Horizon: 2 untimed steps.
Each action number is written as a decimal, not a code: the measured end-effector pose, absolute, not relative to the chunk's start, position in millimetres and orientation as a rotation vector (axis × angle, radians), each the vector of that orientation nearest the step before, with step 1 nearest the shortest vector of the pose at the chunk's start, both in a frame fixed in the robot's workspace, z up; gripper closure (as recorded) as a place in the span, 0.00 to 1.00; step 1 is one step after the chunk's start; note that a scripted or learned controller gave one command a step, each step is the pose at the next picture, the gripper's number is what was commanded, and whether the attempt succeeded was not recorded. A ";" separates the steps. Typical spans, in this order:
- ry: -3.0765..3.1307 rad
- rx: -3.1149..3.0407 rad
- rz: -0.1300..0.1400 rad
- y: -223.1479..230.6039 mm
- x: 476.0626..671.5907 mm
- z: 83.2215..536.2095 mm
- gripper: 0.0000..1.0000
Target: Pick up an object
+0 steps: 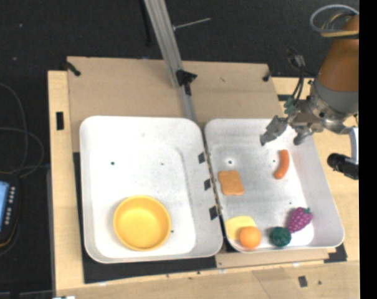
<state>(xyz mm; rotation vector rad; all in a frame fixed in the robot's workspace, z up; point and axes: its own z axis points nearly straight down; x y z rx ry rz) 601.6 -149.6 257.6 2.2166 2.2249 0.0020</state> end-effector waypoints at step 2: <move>2.221 2.223 -0.006 -151.3 594.7 213.3 0.00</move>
